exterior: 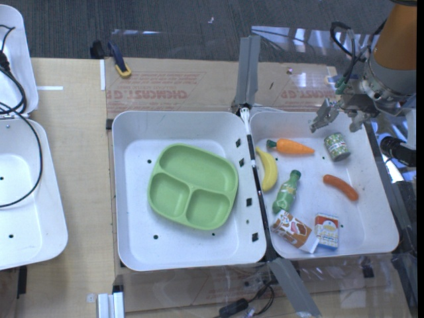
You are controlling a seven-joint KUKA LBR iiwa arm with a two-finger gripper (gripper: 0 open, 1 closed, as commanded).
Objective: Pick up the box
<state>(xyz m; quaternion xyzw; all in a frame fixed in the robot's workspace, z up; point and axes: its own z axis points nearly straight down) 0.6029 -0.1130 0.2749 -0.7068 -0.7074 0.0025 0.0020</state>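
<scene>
The small white carton box with red and blue print (327, 231) lies flat near the front edge of the right-hand shallow white bin (383, 197), well apart from the pincer and toward the camera from it, nothing gripping it. Touching its left side is a brown-and-white printed snack packet (293, 230), set at a slant. Between these two and the pincer lie a red toy sausage (340, 187), closer to the box, and a small green-labelled tin can (337, 146) just below the fingers. To the left of the can is an orange toy carrot with a green top (290, 147); further left and nearer the camera, a yellow toy banana (267, 169) against the bin's left wall and a green plastic bottle (287, 191) beside it. The two-finger gripper (345, 114) hangs over the far edge of this bin — its dark fingers stand spread apart with nothing between them. Above it the arm's orange band (400, 26) rises at the right. Well to the pincer's left, the left-hand shallow white bin (126, 197) holds a light green plastic divided tray with three compartments (193, 186) — lying flat near its middle.
</scene>
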